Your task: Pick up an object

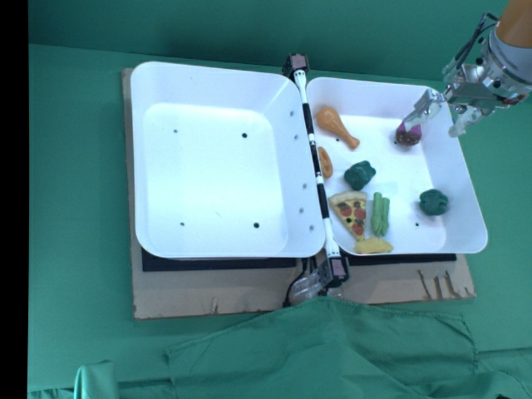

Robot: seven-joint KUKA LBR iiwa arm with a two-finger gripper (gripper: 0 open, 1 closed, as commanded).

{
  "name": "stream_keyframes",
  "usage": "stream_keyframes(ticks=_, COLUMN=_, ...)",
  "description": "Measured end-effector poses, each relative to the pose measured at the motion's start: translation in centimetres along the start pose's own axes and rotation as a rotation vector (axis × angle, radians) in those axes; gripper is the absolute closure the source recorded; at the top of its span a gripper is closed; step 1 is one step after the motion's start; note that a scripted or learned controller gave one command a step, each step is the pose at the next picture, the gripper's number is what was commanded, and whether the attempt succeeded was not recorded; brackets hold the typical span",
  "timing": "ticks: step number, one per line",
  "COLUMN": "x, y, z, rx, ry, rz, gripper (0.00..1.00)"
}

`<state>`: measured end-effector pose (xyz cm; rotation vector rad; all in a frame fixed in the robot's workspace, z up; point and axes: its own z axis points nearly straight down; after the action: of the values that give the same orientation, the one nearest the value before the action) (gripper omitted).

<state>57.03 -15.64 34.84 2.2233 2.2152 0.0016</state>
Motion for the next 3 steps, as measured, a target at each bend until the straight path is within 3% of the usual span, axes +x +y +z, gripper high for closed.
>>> stream_keyframes(ticks=1, x=2.1, y=-3.7, z=6.5, rx=0.007, ry=0.002, rz=0.001, gripper=0.00)
stream_keyframes(ticks=2, x=3.1, y=-9.2, z=11.9, rx=0.008, ry=0.002, rz=0.002, gripper=0.00)
stream_keyframes(ticks=3, x=6.2, y=-9.8, z=16.3, rx=-0.021, ry=-0.004, rz=0.002, gripper=0.00)
